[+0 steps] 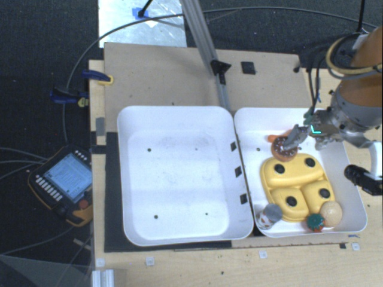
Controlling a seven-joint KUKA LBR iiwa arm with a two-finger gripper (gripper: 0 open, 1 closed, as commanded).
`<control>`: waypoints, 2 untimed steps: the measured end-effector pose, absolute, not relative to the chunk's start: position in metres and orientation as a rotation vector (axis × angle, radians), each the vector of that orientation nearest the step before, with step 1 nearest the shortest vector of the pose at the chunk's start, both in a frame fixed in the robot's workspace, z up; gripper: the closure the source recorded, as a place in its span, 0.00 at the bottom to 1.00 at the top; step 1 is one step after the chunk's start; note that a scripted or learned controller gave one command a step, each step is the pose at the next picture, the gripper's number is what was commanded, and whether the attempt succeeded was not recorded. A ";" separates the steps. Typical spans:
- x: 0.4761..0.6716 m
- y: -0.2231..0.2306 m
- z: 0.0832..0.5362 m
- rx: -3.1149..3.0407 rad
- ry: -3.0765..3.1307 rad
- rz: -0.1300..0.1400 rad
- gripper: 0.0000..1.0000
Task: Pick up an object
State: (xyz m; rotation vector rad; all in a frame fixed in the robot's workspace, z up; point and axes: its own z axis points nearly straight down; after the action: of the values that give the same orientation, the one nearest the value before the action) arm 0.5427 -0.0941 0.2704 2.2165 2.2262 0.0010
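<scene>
The right bin (251, 124) holds several objects. A large yellow moulded piece (296, 181) with black dots lies in its middle. A brown ring-shaped object (283, 152) sits just behind the yellow piece. At the front are a small grey object (270, 213), a beige ball (331, 210) and a small teal and orange item (315, 222). My gripper (291, 139) reaches in from the right and hangs low over the brown ring, at its back edge. Nothing is visibly held in it.
The left bin (128, 124) stands beside the right one, divided from it by a rim with black clips (238, 171). A grey pole (200, 28) slants across the back of the bench. A handheld pendant (64, 181) lies off the bench at left.
</scene>
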 end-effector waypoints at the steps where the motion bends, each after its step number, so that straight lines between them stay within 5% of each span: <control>1: 0.543 -0.094 0.271 2.215 2.225 0.003 0.00; 2: 0.535 -0.097 0.213 2.222 2.225 -0.003 0.00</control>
State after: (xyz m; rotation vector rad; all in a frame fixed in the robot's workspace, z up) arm 0.5355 -0.0975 0.2128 2.2216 2.2245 -0.0028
